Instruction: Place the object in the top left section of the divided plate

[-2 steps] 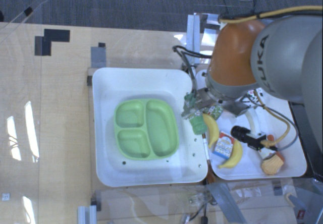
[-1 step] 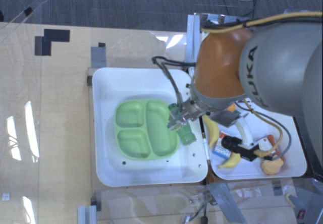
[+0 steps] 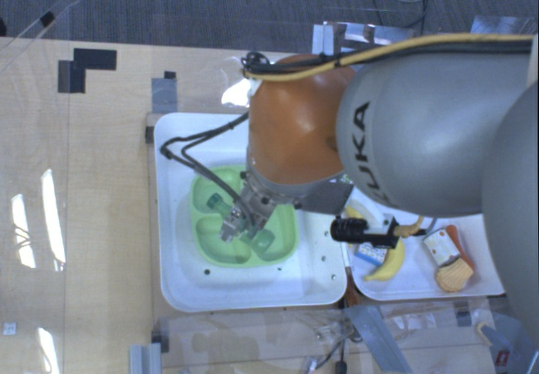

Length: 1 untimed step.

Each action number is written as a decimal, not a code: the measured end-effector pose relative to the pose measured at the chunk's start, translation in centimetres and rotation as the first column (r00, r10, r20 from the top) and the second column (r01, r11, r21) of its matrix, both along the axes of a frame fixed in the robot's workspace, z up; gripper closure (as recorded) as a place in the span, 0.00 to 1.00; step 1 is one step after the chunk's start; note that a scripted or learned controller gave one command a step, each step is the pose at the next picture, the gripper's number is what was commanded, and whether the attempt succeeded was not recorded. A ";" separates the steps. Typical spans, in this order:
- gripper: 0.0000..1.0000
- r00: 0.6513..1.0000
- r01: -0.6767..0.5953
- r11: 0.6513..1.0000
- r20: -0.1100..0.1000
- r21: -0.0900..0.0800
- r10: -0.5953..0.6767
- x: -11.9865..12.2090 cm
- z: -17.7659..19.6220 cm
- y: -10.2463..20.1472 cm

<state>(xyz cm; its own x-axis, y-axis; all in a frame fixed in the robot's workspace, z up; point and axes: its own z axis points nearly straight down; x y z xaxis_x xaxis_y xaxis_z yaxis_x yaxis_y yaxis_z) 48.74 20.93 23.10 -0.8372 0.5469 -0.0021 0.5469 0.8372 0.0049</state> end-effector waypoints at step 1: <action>1.00 0.996 0.093 0.996 -0.003 -0.001 -0.093 -0.1 -8.3 2.6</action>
<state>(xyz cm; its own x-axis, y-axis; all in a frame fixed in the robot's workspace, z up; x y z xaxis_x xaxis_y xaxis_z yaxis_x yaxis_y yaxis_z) 48.67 23.52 14.83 -0.7830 0.6221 0.0004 0.6221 0.7830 0.0026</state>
